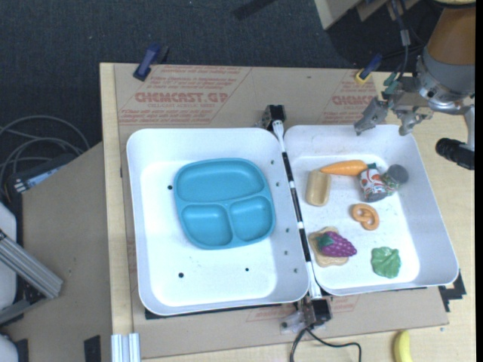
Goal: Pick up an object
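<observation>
Overhead view of the bench with two shallow white bins side by side. The left bin (151,277) holds a blue divided plate (224,202). The right bin (430,202) holds the candidate objects: a toy carrot (343,168) near the far wall, a tan bread-like piece (318,188) just beside it, a crumpled red-and-white can (371,184) touching a grey round item (395,175), a pretzel (365,216) at centre, a slab bearing purple grapes (332,245) near the divider, and a green leafy piece (386,262) near the front wall.

The gripper (386,121) hangs above the far rim of the right bin, its two fingers spread wide with nothing between them. No object is lifted; all lie on the bin floor.

Judged step: approach, before descent. The next move calls for choosing one target, shifting over it toward the front, and lowering with the fingers straddling it. The carrot lies nearest; the can and grey item, being in contact, seem likelier to interfere with a clean closure.
</observation>
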`<state>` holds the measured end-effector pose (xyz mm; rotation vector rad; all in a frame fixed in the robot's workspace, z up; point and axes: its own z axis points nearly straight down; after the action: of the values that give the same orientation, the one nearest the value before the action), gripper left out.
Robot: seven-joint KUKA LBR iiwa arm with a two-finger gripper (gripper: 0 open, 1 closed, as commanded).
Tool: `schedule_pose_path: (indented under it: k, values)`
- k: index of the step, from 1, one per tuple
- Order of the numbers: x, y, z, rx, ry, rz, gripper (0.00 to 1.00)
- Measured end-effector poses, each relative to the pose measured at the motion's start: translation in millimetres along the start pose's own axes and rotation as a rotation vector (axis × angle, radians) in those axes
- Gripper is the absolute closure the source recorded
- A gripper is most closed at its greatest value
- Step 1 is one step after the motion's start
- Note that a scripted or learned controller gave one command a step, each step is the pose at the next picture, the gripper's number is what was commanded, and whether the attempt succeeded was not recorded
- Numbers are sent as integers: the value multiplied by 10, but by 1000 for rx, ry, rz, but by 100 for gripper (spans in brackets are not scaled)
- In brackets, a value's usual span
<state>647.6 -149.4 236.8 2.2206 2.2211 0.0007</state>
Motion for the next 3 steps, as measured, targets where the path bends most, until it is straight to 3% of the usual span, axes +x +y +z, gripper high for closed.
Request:
schedule_pose_path:
  k: [1,2,3]
  values:
    - [-402,89,1526,2,0,1,0]
    - [-435,-243,1519,2,1,1,0]
    - [-434,-236,1415,0,0,1,100]
